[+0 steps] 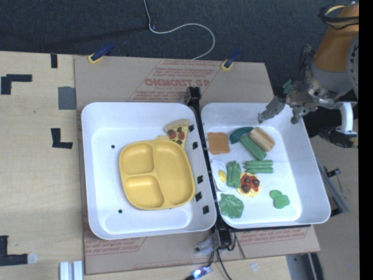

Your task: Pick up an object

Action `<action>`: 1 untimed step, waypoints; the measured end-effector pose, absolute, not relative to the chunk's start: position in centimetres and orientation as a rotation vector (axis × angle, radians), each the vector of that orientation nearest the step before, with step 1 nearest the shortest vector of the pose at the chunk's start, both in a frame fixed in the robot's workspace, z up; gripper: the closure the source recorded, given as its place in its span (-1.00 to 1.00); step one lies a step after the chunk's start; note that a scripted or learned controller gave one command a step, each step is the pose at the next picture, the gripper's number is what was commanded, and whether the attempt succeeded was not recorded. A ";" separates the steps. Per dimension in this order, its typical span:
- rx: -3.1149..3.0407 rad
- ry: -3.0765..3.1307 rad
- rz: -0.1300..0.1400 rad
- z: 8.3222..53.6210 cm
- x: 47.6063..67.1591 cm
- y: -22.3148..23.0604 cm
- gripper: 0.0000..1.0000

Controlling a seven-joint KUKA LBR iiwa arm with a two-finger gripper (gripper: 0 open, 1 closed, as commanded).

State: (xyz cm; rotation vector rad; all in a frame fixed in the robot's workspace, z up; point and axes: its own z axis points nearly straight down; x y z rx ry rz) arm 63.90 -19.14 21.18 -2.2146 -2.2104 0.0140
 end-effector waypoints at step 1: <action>-2.220 -2.222 0.002 22.1 64.2 -19.1 -1.00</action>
